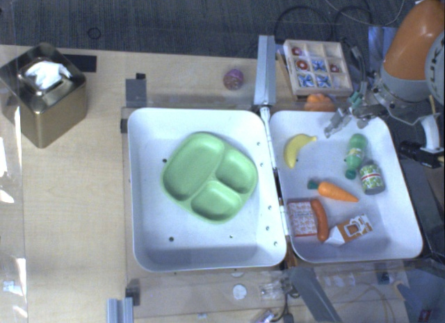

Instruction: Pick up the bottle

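Green bottle (356, 153) lies in the right bin (410, 245), just above the small can (371, 178). You are at the approach step: the gripper (341, 119) hangs released up-left of the bottle. Next, lower over it and close.

I am not making out any readable text from here. The can (371, 178) is showing a label, the small carton (354, 229) is carrying orange print, and the flat packet (302, 218) is showing a red pattern, but every mark is blurring beyond reading.
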Available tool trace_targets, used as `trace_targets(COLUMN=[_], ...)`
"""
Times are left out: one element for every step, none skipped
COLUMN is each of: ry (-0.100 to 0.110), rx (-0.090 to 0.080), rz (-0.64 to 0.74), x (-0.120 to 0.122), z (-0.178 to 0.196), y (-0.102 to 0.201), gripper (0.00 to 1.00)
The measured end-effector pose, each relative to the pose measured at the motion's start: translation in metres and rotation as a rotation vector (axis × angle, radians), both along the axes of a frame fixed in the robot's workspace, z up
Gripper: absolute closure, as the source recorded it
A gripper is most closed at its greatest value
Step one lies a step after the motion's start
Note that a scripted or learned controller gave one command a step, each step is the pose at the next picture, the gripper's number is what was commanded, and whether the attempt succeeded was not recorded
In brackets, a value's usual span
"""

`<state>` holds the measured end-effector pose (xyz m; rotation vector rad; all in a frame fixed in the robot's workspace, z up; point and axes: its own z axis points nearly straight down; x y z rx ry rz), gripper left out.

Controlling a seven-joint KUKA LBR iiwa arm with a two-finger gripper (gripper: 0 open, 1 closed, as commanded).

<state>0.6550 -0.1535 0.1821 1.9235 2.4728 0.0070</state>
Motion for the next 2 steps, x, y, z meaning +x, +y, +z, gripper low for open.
trace_targets(ry=[0.006,0.000], rx=[0.002,0.001], rz=[-0.075,-0.112], x=[-0.038,-0.030], z=[-0.021,-0.083], y=[0.014,-0.032], gripper=[0.00,0.00])
